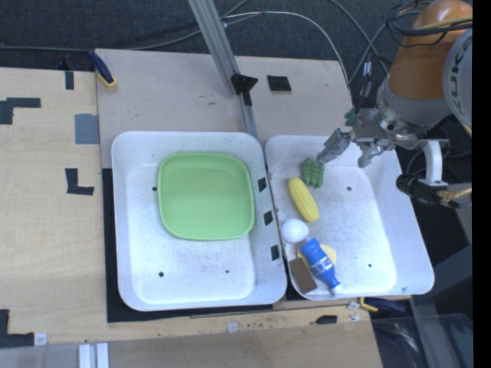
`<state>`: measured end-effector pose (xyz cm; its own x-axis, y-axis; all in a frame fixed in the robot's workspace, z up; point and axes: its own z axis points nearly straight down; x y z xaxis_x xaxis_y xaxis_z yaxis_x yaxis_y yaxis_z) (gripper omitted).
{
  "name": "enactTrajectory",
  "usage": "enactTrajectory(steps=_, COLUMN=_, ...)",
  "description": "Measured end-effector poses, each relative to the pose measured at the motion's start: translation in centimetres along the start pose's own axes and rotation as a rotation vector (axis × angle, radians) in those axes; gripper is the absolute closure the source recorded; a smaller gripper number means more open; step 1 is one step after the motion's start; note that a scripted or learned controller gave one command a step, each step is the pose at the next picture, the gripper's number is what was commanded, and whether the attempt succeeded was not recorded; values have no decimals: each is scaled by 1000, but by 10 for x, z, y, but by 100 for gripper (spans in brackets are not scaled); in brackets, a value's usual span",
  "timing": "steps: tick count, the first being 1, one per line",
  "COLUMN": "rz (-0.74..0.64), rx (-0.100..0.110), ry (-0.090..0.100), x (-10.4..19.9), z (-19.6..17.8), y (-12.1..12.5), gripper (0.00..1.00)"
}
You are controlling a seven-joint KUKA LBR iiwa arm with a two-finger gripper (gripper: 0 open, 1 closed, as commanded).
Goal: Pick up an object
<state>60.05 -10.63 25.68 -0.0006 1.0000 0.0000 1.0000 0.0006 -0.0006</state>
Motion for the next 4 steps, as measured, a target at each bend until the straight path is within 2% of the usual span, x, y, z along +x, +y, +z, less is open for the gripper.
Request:
enactTrajectory(steps=1, rz=0, rx=4, ry=0, x=3, z=51, y=-10, gripper=0)
enactTrajectory(steps=2, rz=0, rx=4, ry=0, x=5, z=95, y=-7, gripper=0)
enactTrajectory(steps=3, rz=0, rx=4, ry=0, x=7, z=140, y=-13, gripper=0)
enactTrajectory(steps=4, rz=-1, rx=0, ry=0, x=7, z=128, y=-12, gripper=100)
